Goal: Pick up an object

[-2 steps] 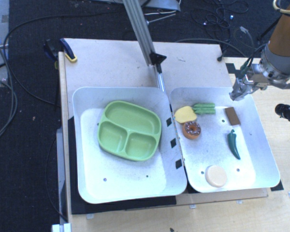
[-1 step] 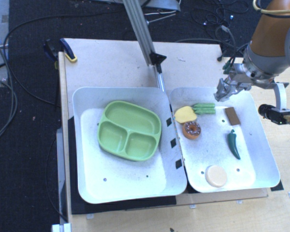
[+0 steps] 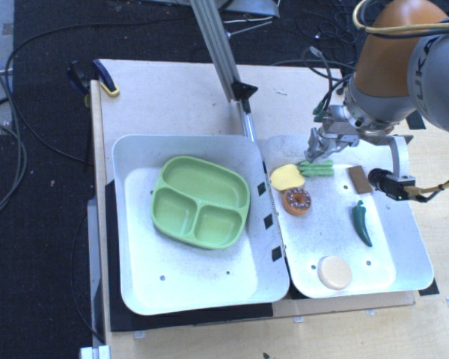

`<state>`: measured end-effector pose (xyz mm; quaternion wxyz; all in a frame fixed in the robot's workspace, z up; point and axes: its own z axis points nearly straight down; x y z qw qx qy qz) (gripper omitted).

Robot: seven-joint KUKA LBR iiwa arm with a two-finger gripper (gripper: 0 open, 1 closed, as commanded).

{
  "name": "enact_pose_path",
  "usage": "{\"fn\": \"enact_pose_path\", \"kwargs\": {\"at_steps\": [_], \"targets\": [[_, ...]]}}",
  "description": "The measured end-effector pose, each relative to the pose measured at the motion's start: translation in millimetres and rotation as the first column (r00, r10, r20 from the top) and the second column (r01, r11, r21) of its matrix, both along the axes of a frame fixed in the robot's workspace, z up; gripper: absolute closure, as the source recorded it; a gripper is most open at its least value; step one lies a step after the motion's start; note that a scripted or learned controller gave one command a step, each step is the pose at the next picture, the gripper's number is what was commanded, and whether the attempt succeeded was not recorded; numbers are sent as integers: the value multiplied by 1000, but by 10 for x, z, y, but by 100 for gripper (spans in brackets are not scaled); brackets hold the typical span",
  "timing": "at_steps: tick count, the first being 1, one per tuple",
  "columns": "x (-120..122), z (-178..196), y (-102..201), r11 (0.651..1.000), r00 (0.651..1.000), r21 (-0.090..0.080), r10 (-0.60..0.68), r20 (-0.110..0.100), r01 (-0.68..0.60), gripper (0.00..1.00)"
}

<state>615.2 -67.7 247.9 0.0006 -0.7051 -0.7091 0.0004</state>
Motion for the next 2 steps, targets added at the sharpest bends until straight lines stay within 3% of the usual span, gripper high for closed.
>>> {"fn": "enact_pose_path", "kwargs": {"at_steps": [2], "targets": [[4,-224,1117,1000,1000,0,1,1,-1,100]]}}
